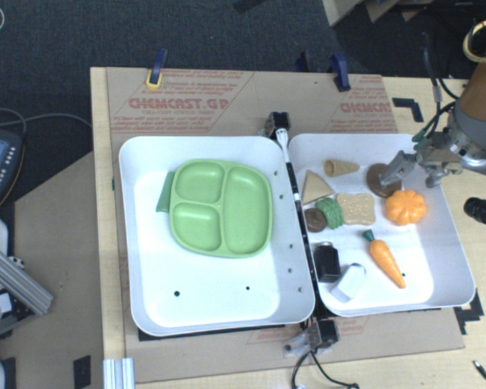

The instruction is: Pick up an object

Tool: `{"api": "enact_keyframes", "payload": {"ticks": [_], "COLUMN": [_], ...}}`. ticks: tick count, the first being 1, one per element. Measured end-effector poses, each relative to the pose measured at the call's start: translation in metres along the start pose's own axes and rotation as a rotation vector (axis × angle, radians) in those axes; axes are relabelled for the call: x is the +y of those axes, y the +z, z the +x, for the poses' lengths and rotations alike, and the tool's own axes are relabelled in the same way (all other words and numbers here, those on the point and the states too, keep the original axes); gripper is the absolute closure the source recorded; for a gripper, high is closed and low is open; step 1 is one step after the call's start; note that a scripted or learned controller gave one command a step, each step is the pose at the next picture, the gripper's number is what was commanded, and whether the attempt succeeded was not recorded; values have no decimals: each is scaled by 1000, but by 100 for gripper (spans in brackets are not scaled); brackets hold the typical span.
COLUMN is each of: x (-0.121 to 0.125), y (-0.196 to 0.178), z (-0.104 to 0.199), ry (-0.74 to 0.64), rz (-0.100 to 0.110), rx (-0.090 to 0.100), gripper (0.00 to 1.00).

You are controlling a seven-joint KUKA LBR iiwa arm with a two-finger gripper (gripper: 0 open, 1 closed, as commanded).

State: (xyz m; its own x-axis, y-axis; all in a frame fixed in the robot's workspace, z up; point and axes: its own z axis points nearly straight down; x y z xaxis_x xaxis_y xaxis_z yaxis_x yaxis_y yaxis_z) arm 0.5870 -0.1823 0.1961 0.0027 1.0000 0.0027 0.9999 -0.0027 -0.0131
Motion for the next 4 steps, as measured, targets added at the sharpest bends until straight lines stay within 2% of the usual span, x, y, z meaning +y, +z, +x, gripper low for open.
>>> {"api": "enact_keyframes", "payload": {"ticks": [1,2,3,4], "x": [3,-2,-1,4], "y": [-8,38,80,88], "z": [0,6,10,13], "ry": [-3,-3,-4,-6], "rz": [-14,-7,-10,-26], "rx": [-3,-1,-1,0], "gripper": [0,0,0,0]}}
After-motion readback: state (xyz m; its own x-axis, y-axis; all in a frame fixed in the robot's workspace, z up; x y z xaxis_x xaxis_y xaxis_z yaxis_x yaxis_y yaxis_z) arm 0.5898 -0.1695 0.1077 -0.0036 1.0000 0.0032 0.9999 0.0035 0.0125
